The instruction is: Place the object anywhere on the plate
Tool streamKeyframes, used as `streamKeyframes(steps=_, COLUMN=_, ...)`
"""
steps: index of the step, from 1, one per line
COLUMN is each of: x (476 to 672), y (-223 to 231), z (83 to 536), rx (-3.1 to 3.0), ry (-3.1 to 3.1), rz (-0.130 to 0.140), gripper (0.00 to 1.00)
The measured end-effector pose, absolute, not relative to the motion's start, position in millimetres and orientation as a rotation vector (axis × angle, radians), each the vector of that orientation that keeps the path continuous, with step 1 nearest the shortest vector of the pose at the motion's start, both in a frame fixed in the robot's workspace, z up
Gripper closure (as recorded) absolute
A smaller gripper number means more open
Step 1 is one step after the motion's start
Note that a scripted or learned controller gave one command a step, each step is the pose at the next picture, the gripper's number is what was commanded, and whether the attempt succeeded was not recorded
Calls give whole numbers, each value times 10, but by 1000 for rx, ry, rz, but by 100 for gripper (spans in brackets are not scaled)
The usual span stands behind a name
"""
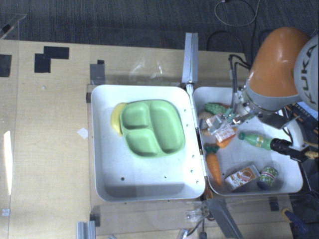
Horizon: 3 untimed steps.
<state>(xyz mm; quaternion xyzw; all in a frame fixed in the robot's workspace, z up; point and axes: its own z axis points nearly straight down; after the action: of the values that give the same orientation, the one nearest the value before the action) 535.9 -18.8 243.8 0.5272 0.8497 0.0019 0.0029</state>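
Observation:
A green plate (151,127) with three compartments lies in the left white bin (109,183). The arm's orange and grey wrist (279,68) hangs over the upper part of the right bin (294,183). Its gripper (233,115) points down at the bin's left side, just above a silvery snack packet (221,131) with an orange edge. I see nothing lifted clear of the bin. The wrist hides the right bin's far right corner.
A yellow thing (115,118) peeks out from under the plate's left rim. The right bin also holds a carrot (214,167), a green bottle (255,141), a small carton (241,177), a can (268,177) and a green packet (217,107). A metal post (189,59) stands between the bins.

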Motion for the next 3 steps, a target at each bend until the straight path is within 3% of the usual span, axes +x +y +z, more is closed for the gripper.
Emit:
streamKeyframes(steps=1, x=5931, y=882, z=2134, rx=1908, ry=2492, rz=5, gripper=100)
streamKeyframes(steps=2, x=5942, y=1317, z=2804, rx=1820, ry=2555, rz=8, gripper=100)
streamKeyframes(steps=3, x=5942, y=1316, z=2803, rx=1820, ry=2555, rz=7, gripper=0)
